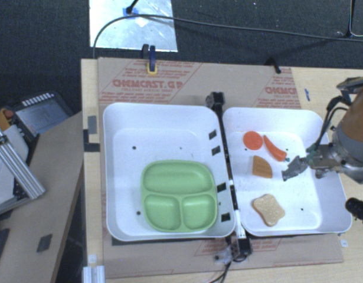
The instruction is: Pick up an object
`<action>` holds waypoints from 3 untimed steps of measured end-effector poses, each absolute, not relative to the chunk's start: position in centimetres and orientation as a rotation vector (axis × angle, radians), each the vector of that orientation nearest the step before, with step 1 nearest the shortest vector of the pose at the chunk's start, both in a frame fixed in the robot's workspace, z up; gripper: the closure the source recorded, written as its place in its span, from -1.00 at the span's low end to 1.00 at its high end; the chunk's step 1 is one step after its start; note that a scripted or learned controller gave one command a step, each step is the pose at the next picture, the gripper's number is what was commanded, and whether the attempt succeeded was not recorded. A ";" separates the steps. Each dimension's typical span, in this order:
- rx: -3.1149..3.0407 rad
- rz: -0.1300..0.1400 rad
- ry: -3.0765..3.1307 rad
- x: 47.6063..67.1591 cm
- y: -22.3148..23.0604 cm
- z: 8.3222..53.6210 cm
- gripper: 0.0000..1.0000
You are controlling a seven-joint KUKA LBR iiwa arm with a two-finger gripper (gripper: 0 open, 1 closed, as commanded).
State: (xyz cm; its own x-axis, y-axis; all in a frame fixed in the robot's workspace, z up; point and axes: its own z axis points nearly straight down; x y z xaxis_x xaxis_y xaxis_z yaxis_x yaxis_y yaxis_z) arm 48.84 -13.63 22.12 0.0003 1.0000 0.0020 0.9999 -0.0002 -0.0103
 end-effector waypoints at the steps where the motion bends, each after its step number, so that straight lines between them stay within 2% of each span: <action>1: -2.218 -0.001 -2.226 49.1 -13.6 22.7 -1.00; 2: -2.218 0.001 -2.222 49.9 -12.9 17.2 -1.00; 3: -2.219 0.002 -2.220 49.8 -13.9 11.8 -1.00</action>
State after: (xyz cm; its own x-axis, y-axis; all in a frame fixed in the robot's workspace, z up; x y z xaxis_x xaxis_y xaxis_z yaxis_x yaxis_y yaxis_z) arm 49.83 -13.88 11.76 -0.0006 1.0000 0.0009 1.0000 0.0006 -0.0027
